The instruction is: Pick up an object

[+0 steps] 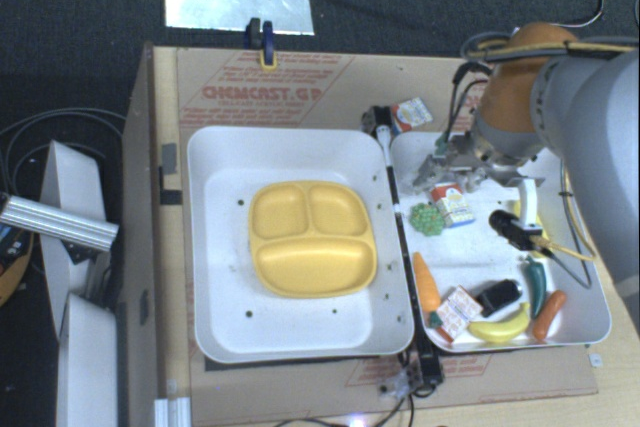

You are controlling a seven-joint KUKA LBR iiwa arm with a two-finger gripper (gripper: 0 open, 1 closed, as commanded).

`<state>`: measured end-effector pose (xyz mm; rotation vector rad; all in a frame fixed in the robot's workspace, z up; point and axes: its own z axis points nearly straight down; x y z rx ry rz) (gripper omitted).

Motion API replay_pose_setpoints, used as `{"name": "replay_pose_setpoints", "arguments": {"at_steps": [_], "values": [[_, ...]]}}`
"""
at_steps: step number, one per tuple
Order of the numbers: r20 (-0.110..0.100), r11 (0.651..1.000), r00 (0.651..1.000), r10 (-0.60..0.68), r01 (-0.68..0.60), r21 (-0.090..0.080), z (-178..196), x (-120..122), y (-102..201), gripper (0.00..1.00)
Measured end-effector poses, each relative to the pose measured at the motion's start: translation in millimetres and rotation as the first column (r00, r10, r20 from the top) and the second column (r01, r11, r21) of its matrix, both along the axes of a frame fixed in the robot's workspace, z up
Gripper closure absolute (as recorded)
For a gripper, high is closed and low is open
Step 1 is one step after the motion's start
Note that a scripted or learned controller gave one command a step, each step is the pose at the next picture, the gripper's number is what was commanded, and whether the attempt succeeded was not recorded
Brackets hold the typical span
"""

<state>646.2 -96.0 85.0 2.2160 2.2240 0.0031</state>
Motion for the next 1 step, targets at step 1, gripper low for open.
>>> {"name": "replay_pose_setpoints", "arguments": {"at_steps": [1], "values": [[-0.002,1.000,1.000,0.001,-0.001,0.000,0.5,-5.6,7.6,0.00]]}}
